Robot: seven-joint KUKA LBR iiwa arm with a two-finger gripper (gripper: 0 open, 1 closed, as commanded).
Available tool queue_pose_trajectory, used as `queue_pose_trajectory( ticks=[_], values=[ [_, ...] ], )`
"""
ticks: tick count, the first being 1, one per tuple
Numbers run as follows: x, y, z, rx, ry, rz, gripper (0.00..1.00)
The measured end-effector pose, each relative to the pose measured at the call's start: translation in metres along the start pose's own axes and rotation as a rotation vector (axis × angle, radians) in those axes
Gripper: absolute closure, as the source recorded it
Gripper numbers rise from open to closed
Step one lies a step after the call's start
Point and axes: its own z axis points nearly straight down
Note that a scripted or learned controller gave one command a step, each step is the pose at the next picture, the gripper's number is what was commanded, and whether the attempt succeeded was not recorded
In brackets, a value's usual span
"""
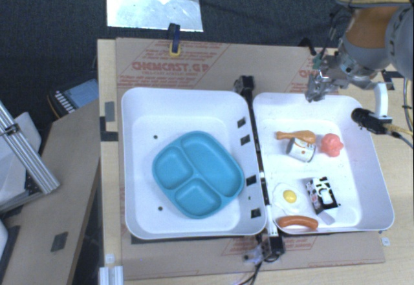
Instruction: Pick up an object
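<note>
Two shallow white bins sit side by side on the tabletop (194,61), seen from above at a slant. The left bin (139,116) carries a blue divided tray (197,174) with three compartments, lying slightly toward 5 o'clock of the bin's middle.

The right bin (369,174) carries the loose objects. Near its centre a small can (302,149) lies on its side, touching an orange drumstick-shaped toy (294,136) at its 12 o'clock. Just beside them, at 3 o'clock, sits a pink rounded toy (331,144) (its exact form is too blurred to tell). Toward 6 o'clock lie a fried-egg toy (288,196), a black-and-white packet (321,194) whose print cannot be read, and, against the near wall, an orange sausage-shaped piece (297,223) partly hidden by the bin's rim.

The arm enters from 2 o'clock; its orange band (381,6) and grey body are cut off by the frame edge. The hand (315,91) hangs over the far rim of the right bin, at about 12 o'clock of the can and well apart from every object. It is small and dark against the cardboard, so how far it is open cannot be told; nothing is seen in its grip.
</note>
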Motion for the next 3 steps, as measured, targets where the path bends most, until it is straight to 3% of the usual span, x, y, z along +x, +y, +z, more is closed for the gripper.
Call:
queue_pose_trajectory(
  ticks=[1, 3],
  values=[
    [0.000, 0.001, -0.015, 0.004, 0.001, -0.003, 1.00],
    [0.102, -0.054, 0.002, 0.010, 0.005, -0.007, 1.00]
  ],
)
